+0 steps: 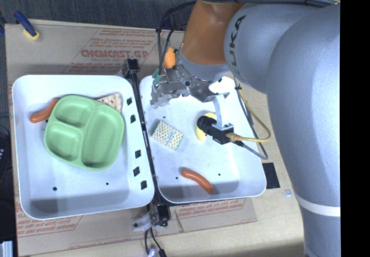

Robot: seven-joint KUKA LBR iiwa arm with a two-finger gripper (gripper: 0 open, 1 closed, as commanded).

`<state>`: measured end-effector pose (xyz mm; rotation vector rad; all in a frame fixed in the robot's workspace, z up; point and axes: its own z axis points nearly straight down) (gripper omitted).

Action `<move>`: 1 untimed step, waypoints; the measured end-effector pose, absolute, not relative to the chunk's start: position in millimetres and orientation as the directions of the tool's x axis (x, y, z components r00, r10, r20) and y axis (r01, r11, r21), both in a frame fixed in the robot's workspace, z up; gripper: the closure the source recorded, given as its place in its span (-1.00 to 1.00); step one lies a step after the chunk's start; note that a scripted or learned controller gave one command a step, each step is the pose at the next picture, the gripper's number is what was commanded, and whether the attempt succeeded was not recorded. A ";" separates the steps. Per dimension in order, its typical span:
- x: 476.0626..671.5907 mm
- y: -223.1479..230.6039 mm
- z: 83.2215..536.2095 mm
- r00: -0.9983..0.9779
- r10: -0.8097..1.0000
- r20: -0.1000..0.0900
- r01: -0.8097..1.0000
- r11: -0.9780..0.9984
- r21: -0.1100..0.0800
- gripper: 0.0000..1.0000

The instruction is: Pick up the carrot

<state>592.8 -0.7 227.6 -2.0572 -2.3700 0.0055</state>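
Pincer (pixel 165 91): you cannot tell its state. Carrot (pixel 196 179) looks light, stiff, smooth; grip across its middle.

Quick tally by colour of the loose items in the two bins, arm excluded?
Green: 1, the divided plate in the left bin
Orange: 2, a sausage-shaped piece beside the plate, and another in the right bin
Patterned: 2, a cracker-like piece and a small packet
Yellow: 1, a partly hidden item
Total: 6
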 end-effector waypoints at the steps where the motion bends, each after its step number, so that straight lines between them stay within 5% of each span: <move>1: 620.3 1.3 252.9 -0.030 1.000 -0.001 1.000 0.030 -0.002 1.00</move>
